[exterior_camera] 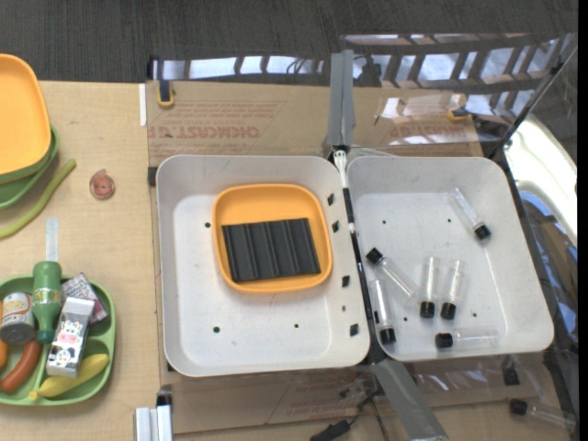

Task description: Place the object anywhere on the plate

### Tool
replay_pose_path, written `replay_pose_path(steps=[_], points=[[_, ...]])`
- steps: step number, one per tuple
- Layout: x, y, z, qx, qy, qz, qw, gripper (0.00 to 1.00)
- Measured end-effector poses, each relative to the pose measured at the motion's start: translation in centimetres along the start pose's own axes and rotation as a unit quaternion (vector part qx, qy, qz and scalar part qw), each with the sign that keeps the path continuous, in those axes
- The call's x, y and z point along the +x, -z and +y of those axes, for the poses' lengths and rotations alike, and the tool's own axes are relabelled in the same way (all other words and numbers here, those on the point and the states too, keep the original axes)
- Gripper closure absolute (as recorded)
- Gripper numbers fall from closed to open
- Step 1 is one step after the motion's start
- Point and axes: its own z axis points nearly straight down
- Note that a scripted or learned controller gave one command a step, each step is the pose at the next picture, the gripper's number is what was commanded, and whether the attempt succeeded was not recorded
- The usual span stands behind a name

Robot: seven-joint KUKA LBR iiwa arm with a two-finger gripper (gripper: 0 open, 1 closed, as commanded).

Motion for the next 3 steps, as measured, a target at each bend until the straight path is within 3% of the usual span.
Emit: replay_pose_path(steps=[1, 2, 3], points=[[0.2, 0.0, 3.9, 0.0, 0.142, 0.0, 0.9899, 0.0], [-0.8, 0.0, 3.7, 0.001, 0.315, 0.0, 0.9492, 0.0], [-0.5, -3.8, 4.8, 0.0, 0.459, 0.0, 0.8882, 0.0]])
